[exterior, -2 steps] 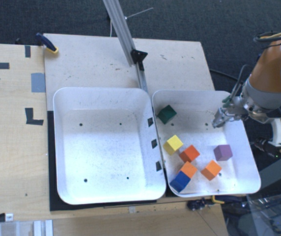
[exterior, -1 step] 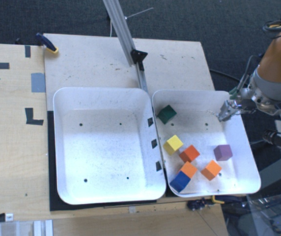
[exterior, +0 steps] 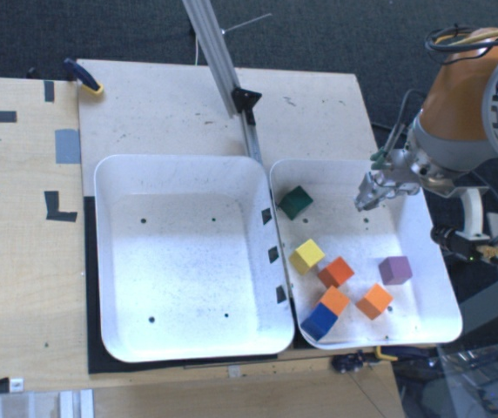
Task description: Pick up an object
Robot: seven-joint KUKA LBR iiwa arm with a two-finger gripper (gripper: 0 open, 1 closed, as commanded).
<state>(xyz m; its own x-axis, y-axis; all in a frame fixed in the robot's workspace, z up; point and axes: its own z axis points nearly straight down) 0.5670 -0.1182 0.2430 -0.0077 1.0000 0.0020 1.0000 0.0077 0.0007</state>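
Listing the stock for you: six small cubes sit in the right bin, none in the left bin.
- Green cube: alone near the bin's far left corner, well apart from the rest.
- Yellow cube: just beside the red cube, corners close or touching.
- Orange cube: pressed against the blue cube at the near wall.
- Second orange cube: near the purple cube, with a gap between them.

Handling, by my judgement: all look light, rigid and flat-sided, likely painted wood or plastic, a little slick but not fragile. You should take one across two opposite faces, squarely.

Gripper: hangs over the bin's far side, right of the green cube. I cannot tell how far the fingers stand apart, and nothing shows between them.

Best pick for you: green or purple, since both have free sides.
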